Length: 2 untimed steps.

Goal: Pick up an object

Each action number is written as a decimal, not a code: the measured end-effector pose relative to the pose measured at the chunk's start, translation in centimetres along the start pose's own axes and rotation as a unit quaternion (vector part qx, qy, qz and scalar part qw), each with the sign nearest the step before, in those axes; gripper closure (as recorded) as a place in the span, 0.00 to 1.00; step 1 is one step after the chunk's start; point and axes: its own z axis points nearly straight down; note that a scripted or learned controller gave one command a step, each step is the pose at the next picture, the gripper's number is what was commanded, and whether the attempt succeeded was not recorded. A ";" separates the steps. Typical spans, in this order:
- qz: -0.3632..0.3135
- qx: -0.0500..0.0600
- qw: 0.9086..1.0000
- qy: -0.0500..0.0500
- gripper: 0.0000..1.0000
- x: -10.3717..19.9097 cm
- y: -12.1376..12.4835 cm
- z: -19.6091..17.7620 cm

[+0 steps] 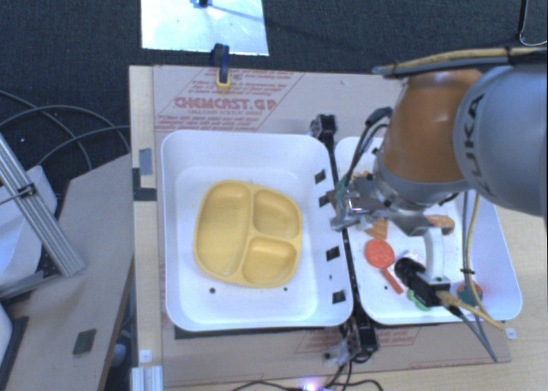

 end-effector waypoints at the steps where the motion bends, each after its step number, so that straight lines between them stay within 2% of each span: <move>1: 0.005 -0.006 1.000 -0.001 1.00 -5.2 -1.6 -9.0; 2: 0.004 -0.001 1.000 -0.001 1.00 -6.3 2.7 -3.0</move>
